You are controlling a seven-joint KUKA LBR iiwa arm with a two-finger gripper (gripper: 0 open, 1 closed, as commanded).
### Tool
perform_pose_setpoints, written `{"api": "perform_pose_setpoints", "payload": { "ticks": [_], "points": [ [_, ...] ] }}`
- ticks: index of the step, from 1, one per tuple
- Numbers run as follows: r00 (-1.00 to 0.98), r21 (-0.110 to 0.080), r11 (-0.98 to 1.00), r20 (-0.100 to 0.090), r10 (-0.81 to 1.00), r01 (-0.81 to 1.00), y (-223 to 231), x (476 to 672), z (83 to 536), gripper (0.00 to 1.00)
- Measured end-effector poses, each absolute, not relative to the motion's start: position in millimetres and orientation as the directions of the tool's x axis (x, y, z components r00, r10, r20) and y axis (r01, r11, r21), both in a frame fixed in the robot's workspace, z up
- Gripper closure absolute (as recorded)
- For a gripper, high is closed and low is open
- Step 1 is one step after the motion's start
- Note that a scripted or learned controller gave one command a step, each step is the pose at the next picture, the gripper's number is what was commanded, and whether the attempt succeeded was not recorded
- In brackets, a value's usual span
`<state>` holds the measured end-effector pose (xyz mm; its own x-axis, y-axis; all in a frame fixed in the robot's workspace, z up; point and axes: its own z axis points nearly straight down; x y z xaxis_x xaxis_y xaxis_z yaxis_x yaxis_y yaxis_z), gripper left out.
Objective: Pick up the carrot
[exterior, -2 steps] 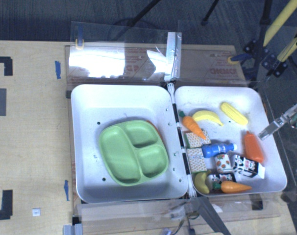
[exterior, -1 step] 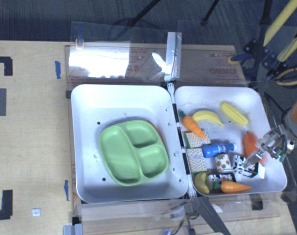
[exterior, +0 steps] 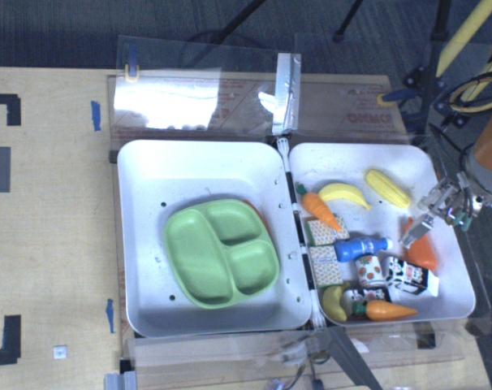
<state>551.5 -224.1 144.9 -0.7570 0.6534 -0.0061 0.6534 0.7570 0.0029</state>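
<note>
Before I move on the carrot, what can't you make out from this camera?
- Claw, camera view: small and blurred at the right bin's right side; whether it is open or shut cannot be told.
- Two carrot-like things: one by the divider, one at the front wall; which one is meant is unclear.
- Orange piece below the claw: too blurred to identify.
- Arm: cut off by the right edge.

A divided plate (exterior: pixel 222 253) lay in the left bin (exterior: pixel 140 177). In the right bin (exterior: pixel 453 295), a banana (exterior: pixel 344 193) lay just right of a carrot (exterior: pixel 321 210), a bottle (exterior: pixel 361 248) nearer the front
</note>
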Motion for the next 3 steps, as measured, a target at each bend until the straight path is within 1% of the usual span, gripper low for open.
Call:
{"api": "perform_pose_setpoints", "payload": {
  "ticks": [1, 2, 3],
  "points": [
    [-0.755, 0.007, 0.755, -0.013, 0.656, 0.656, -225, 553.1, 156, 1.00],
    [-0.755, 0.007, 0.755, -0.013, 0.655, 0.655, -225, 553.1, 156, 0.00],
    [-0.778, 0.005, 0.778, -0.010, 0.628, 0.628, -224, 527.6, 108, 0.00]
  ]
}}
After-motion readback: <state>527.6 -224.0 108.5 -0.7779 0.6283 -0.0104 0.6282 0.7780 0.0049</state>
